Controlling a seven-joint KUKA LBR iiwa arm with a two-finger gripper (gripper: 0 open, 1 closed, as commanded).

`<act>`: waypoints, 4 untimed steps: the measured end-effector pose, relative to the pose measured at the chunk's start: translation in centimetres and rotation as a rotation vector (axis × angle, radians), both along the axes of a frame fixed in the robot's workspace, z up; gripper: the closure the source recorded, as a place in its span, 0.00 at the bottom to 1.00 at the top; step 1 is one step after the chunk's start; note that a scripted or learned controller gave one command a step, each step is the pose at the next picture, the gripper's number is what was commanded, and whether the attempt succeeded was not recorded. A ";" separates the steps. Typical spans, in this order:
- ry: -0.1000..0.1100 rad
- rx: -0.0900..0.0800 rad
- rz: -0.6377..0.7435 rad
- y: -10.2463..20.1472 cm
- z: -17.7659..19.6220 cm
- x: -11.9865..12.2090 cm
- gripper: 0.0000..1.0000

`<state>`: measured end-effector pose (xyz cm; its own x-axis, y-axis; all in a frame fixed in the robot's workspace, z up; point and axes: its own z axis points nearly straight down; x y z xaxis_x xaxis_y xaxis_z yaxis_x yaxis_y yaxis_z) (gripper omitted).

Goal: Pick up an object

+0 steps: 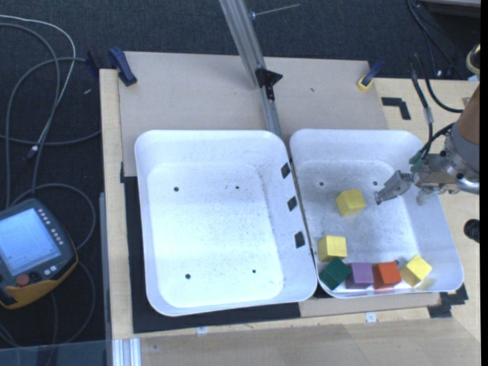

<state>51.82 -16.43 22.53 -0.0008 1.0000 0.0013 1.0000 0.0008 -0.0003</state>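
The right bin (347,136) holds several small blocks. A yellow block (351,202) lies alone near its middle, and another yellow block (332,247) sits lower left. Along the front wall stand a green block (333,273), a purple block (361,274), an orange-red block (386,274) and a third yellow block (418,270). My gripper (400,197) hangs over the right half of this bin, just right of the lone yellow block. It is open, with nothing between its fingers (385,191).
The left bin (145,147) lies beside the right one, with black clips (292,203) along the shared wall. A metal pole (242,33) slants in from the top. A teach pendant (30,250) and cables lie on the floor at left.
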 end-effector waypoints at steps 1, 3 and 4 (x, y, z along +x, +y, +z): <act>0.000 0.000 0.000 0.0 0.0 0.0 0.00; -0.011 0.000 0.005 11.1 -2.1 4.8 0.00; 0.010 -0.002 -0.007 4.9 -10.3 2.4 0.00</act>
<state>54.23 -11.55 12.27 0.0060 1.0000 -0.0003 0.9999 -0.0060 -0.0106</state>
